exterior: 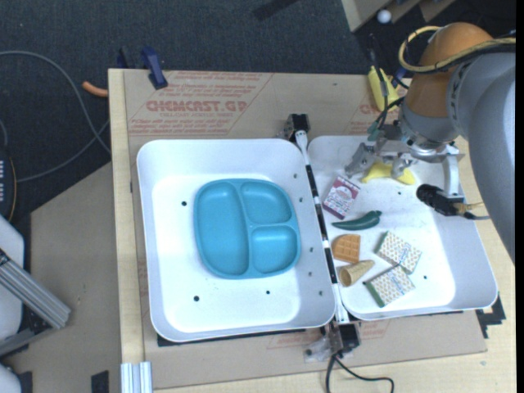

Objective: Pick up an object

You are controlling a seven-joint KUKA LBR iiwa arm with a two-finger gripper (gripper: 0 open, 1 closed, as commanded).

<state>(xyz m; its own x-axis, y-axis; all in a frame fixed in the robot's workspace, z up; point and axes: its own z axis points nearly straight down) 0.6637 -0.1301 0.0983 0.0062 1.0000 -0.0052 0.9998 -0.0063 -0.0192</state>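
The gripper [379,166] hangs low over the far part of the right bin [467,289], its two fingers spread a little, and a yellow object [378,172], perhaps a toy banana, lies right between and under them; whether they grip it I cannot tell. Its long axis seems to run left to right. Nearer lie a pink-and-white packet [341,196], a green pepper [359,219] and waffle cones [350,260]. The left bin [164,301] holds a blue divided plate [246,228], well apart
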